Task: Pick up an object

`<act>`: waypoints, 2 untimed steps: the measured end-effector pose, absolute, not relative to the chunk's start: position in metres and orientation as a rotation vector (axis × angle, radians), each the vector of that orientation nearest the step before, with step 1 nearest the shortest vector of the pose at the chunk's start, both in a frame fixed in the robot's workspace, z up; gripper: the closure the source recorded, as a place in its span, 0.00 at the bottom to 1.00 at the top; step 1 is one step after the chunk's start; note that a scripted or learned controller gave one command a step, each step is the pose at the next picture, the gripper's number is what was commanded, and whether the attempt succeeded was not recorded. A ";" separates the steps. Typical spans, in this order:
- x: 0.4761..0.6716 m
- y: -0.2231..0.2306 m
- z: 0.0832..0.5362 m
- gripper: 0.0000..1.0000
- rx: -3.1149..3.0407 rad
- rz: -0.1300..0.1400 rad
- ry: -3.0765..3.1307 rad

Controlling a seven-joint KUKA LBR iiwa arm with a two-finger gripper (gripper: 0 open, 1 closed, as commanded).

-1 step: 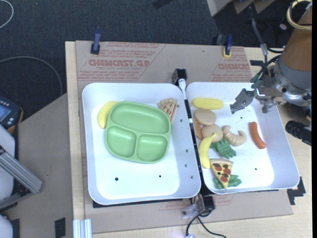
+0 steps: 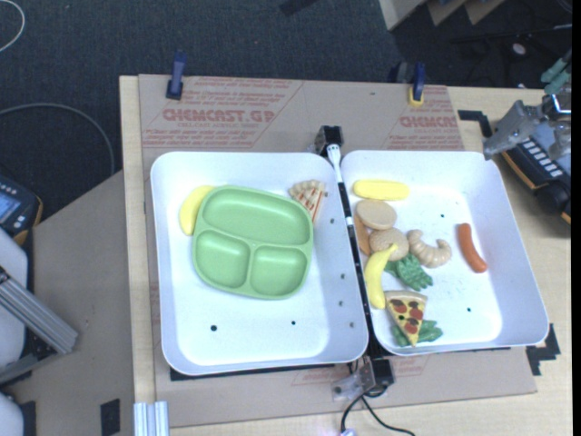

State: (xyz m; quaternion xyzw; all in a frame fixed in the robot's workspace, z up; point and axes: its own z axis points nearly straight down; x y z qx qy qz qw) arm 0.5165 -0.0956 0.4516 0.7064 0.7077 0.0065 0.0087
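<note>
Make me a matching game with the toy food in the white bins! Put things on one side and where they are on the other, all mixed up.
Things:
1. green plate
2. sausage
3. pizza slice
4. waffle piece

Places:
A. right bin, near its front edge
B. left bin, just off the plate's upper right corner
C. middle of the left bin
D. right bin, alone towards its right side

Pairs: 1-C, 2-D, 3-A, 4-B
</note>
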 end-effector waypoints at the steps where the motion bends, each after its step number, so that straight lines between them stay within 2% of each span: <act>1: 0.479 -0.065 0.539 0.00 2.209 0.015 2.218; 2: 0.480 -0.066 0.544 1.00 2.215 0.006 2.219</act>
